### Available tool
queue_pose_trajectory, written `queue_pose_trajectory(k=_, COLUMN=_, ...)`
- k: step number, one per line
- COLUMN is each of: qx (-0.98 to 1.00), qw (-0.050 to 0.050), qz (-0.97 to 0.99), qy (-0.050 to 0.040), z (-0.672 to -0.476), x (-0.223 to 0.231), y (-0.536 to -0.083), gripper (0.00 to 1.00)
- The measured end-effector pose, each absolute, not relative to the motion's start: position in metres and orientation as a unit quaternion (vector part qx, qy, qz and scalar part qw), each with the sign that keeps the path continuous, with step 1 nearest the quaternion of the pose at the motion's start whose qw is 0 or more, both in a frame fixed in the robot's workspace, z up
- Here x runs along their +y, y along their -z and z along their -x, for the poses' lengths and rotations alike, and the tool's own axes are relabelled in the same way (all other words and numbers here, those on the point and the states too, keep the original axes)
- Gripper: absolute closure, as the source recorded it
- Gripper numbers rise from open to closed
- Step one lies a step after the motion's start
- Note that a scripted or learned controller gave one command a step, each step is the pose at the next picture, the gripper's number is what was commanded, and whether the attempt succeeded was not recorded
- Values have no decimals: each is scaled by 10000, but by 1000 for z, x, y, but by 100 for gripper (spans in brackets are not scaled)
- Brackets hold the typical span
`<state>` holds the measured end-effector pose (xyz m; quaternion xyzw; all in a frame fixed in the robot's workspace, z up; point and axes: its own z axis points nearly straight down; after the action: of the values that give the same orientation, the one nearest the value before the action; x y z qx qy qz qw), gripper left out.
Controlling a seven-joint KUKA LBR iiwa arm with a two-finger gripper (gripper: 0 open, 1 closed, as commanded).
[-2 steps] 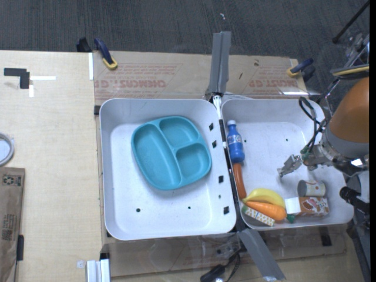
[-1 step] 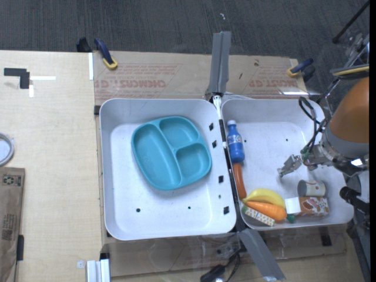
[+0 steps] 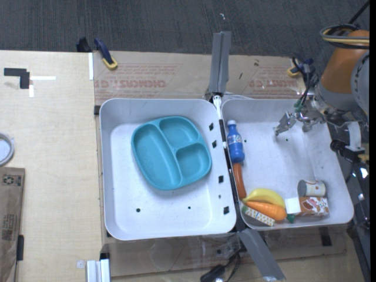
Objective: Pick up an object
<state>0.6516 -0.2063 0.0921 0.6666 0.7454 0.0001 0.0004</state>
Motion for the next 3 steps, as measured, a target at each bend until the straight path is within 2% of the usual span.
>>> queue_pose_trajectory(k=1, qx=7556, qw=8, qz=-6550, qy=1, z=-629, x=-197, y=-93, gripper=0)
queue_pose_trajectory(k=2, qx=7643, qw=13, qz=-6449, qy=1, z=-659, x=-188, y=-92, gripper=0)
queue_pose_trajectory(k=3, qx=7629, qw=-22, qz=-6465, qy=-13, z=-593, x=-211, y=-92, gripper=0)
